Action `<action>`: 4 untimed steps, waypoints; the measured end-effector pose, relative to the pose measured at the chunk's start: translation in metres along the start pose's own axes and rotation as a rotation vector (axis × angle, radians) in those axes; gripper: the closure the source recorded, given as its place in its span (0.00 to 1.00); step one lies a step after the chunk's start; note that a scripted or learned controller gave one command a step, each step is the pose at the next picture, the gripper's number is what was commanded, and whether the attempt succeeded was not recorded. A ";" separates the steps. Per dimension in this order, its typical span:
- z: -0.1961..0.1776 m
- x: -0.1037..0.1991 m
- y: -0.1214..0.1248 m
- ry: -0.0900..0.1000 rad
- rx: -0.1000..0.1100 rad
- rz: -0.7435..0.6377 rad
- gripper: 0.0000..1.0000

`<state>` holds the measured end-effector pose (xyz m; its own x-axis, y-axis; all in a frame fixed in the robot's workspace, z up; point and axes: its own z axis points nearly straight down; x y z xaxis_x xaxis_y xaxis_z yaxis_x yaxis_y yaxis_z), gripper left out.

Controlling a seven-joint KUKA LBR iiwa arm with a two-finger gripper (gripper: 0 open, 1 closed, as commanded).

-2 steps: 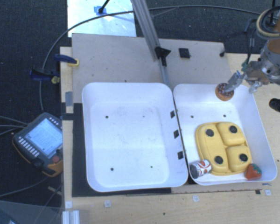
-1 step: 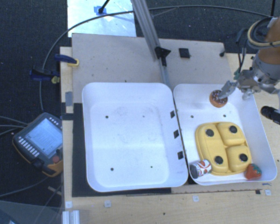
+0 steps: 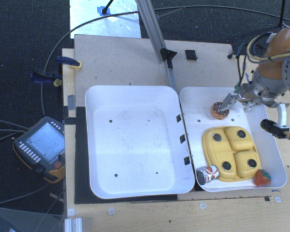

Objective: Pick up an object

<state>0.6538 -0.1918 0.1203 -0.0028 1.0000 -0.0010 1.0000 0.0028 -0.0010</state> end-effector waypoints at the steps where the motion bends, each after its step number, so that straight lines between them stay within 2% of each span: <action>1: 0.023 0.000 0.002 -0.001 -0.006 -0.001 0.00; 2: 0.013 0.000 0.002 -0.002 -0.009 -0.004 1.00; 3: -0.053 -0.002 0.002 -0.001 -0.009 -0.002 1.00; 4: -0.097 -0.001 0.008 0.000 -0.007 -0.004 1.00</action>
<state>0.6618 -0.1931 0.2177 -0.0065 1.0000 -0.0014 1.0000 0.0065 0.0063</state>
